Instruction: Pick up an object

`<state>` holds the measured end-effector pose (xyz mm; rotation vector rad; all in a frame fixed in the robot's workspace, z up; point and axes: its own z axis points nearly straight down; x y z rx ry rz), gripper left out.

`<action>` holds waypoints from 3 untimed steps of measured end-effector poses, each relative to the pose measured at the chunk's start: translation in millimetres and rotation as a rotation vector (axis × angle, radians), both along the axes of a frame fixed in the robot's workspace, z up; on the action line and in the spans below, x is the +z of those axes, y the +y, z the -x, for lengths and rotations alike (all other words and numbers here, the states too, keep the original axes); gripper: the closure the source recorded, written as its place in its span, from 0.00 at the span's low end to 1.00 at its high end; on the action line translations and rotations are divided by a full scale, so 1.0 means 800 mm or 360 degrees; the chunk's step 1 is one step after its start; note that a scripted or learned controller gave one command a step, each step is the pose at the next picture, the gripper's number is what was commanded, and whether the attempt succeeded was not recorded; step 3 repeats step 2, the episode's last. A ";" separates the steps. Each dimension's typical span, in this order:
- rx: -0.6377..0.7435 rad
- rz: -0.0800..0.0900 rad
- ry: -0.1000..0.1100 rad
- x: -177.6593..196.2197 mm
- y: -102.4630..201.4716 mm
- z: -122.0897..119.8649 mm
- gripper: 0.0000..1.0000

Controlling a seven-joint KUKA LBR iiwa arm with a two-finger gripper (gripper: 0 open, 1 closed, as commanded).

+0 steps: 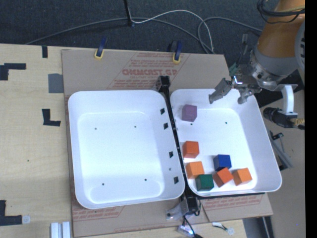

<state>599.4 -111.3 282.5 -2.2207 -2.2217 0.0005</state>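
Observation:
My gripper (230,97) hangs open over the far edge of the right bin (257,128), with its two grey fingers spread apart and nothing between them. A purple cube (189,112) lies in the bin's far left part, left of and below the gripper. Toward the near side lie an orange cube (191,148), a second orange cube (195,169), a green cube (204,182), a blue cube (223,161), a red-orange cube (223,176) and another orange cube (242,176).
The left bin (119,148) sits beside the right one, with a black divider strip (171,133) between them. Both rest on a cardboard sheet (143,71) held by clamps. Cables run across the dark floor behind.

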 end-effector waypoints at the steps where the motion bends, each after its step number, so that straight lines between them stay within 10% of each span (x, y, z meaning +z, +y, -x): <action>1: 0.0004 -0.0002 0.0011 -0.099 0.044 -0.072 0.00; 2: -0.0002 -0.0001 0.0018 -0.247 0.020 -0.087 0.00; 3: -0.0002 -0.0001 0.0018 -0.247 0.020 -0.087 0.00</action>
